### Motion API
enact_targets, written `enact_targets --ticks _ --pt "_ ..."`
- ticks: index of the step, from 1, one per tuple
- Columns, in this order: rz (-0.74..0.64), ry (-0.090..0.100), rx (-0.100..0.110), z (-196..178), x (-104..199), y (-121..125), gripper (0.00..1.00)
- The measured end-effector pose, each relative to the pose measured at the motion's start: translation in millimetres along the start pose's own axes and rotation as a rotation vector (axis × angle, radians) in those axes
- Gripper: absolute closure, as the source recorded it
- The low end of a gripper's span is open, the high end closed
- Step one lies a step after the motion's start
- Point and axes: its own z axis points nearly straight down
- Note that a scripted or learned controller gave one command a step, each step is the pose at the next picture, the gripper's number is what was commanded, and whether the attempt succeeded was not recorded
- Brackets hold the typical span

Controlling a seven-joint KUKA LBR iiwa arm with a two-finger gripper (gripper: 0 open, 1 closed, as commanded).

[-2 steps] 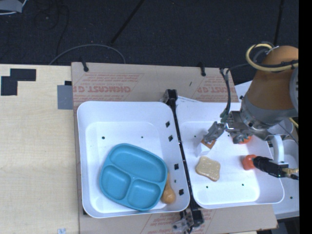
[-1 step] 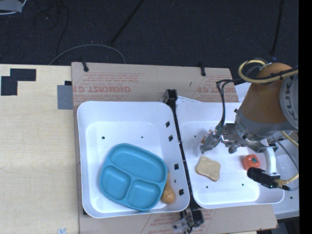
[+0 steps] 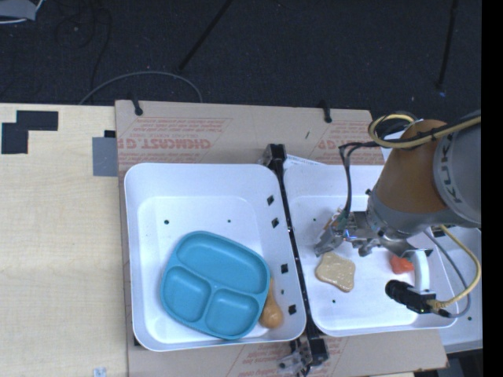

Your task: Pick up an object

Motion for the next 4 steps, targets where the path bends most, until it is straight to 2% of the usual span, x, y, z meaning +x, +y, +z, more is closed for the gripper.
enact_targets --ticks 1,2,3,4 --pt "0.000 -0.006 -0.011 47.1 -1.0 1.5 0.00" --pt "0.007 -0.001 -0.006 36.7 -0.9 0.3 1.00" --pt "-0.001 -0.001 -0.009 -7.9 5.6 -0.3 1.00" --pt "-0.001 -0.002 -0.012 -70.1 7.0 4.5 1.00"
